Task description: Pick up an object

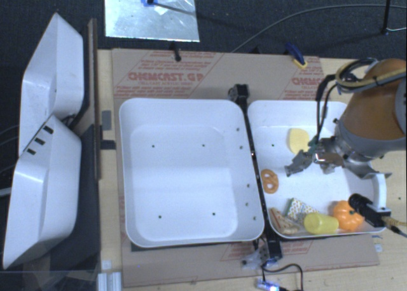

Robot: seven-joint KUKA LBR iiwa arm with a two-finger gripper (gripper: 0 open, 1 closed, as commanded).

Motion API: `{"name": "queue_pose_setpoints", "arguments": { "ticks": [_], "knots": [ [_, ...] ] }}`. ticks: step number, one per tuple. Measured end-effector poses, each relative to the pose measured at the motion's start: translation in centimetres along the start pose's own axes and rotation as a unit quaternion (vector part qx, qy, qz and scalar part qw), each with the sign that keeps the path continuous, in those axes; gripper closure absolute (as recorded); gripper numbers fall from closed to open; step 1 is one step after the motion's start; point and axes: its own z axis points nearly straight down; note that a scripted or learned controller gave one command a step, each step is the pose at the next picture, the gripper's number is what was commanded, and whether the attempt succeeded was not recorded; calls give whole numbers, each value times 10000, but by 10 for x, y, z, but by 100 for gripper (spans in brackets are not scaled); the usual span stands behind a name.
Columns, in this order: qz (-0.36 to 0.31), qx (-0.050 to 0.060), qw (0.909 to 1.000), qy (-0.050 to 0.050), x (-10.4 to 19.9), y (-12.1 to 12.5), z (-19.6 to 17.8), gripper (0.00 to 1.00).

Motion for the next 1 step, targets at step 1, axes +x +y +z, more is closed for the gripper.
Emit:
{"name": "queue_pose_setpoints", "arguments": {
  "ticks": [1],
  "knots": [
    [14, -38, 10000, -16, -70, 90, -89, 0]
  ]
}}
